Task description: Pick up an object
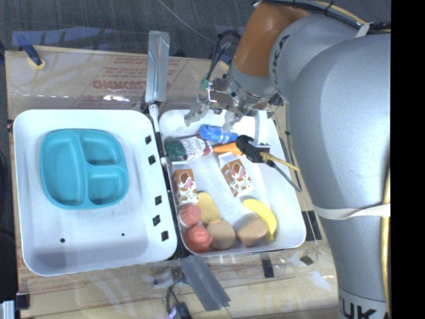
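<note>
Fingers (193,115) of the end effector (212,116) are hanging spread and grasping nothing, hovering over the right bin (292,212) by its far end, just above the blue object (216,134). Toy food is crowding that bin; the blue tray (83,167) is lying alone in the left bin (40,244).

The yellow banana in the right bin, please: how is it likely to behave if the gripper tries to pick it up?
The banana is curved and smooth-looking, so it may slip or pivot between two fingers. It lies against a tan rounded item and near the bin wall, so there seems little room for fingers. It looks like toy food, so probably light.
</note>
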You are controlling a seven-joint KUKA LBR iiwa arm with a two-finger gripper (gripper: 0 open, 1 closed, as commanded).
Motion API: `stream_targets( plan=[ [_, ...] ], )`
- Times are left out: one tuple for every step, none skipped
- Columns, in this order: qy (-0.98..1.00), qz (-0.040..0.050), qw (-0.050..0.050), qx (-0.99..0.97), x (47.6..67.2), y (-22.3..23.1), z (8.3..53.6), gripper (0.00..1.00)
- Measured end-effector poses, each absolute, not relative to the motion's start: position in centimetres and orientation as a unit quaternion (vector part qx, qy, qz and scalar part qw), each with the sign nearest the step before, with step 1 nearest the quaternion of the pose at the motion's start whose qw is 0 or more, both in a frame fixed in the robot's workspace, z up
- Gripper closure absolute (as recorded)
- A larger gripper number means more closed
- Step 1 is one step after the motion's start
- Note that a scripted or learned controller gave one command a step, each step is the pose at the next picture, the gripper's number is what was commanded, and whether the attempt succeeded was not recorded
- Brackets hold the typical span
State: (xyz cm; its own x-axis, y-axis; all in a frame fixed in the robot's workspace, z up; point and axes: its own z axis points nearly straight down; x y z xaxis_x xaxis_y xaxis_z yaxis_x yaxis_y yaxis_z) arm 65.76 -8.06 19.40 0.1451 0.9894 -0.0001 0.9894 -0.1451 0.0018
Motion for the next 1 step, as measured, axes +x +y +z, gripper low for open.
stream_targets(
  plan=[
    [0.645,-0.0007,-0.001,0.765,65.64,-10.93,10.07,0.00]
  ],
)
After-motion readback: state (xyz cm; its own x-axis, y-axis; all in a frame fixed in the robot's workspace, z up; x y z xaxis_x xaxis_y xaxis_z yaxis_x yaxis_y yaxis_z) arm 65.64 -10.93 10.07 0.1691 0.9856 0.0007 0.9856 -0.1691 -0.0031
